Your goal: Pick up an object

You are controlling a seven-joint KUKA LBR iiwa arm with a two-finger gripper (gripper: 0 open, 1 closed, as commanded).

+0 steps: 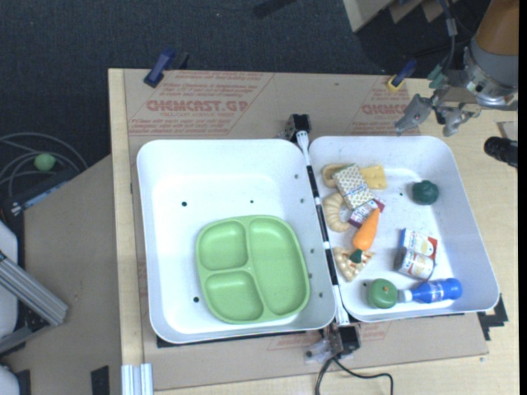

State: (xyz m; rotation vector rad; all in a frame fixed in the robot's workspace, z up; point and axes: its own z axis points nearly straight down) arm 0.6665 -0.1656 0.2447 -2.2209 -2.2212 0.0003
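The gripper (431, 115) hovers spread and empty beyond the right bin (469, 220), where the orange carrot (367, 230) looks light, stiff and graspable across its middle.

we see dark blue carpet (123, 15) round a pale wooden bench (210, 101), coiled grey cables (20, 167) at left, a metal rail (33, 290) lower left
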